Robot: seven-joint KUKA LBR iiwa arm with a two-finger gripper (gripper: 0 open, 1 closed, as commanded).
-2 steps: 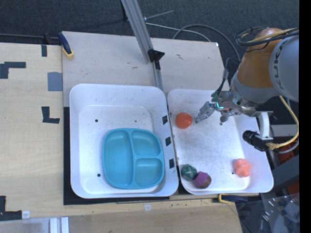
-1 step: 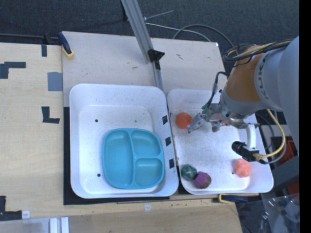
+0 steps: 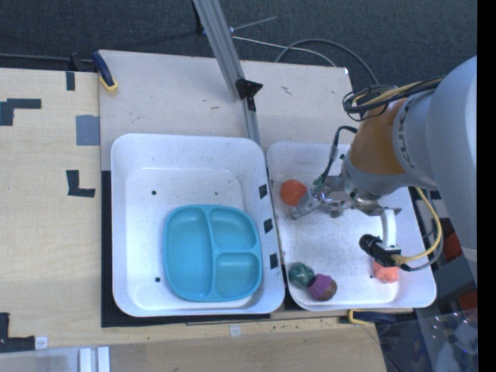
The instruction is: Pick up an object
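Orange ball [image 3: 292,191] is sitting in the right-hand bin [image 3: 349,301], upper left part, with the gripper [image 3: 310,202] parked right beside it, maybe touching. Whether the jaws are spread or pinched can't be made out from this angle. Nothing looks lifted yet, so the grab and the raise are judged still to be done.

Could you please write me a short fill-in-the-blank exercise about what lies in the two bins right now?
1. The blue divided tray lies in the ____ bin as the camera sees it.
2. The ball next to the gripper is ____ in colour.
3. The green object lies beside a ____ object near the right bin's front edge.
4. The blue divided tray has ____ compartments.

Missing words: left; orange; purple; three
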